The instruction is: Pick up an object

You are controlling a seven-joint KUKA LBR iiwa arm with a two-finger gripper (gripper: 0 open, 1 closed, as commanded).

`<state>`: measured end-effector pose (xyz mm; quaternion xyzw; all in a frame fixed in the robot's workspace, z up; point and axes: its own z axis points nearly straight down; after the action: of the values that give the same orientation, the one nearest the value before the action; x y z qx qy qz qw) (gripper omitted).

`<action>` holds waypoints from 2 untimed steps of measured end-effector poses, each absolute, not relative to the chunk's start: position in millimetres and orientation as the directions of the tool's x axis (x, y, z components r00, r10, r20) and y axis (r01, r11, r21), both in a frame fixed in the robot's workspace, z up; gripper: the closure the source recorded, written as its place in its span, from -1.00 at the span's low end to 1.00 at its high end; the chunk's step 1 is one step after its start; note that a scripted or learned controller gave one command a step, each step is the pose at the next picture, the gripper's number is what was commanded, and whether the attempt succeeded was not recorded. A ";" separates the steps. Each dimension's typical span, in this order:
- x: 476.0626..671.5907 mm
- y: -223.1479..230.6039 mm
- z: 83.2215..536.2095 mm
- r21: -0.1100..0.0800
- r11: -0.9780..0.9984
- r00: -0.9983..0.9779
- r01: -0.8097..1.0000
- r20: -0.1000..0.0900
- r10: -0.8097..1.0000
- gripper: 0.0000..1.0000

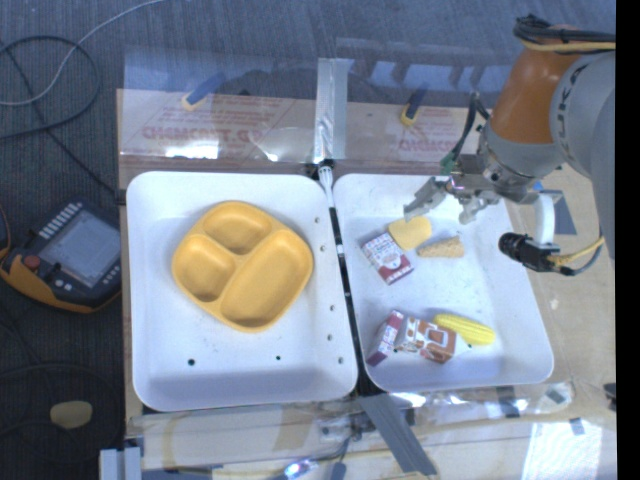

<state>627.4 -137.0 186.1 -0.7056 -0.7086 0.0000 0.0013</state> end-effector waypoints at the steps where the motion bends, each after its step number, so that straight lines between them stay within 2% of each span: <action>1: 608.4 -105.8 106.5 0.021 0.090 -0.089 0.996 -0.004 0.996 -1.00; 2: 608.9 -102.1 102.6 0.032 0.052 -0.051 0.998 -0.006 0.999 -1.00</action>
<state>608.9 -102.1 102.6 -0.6885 -0.7250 -0.0095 -0.0135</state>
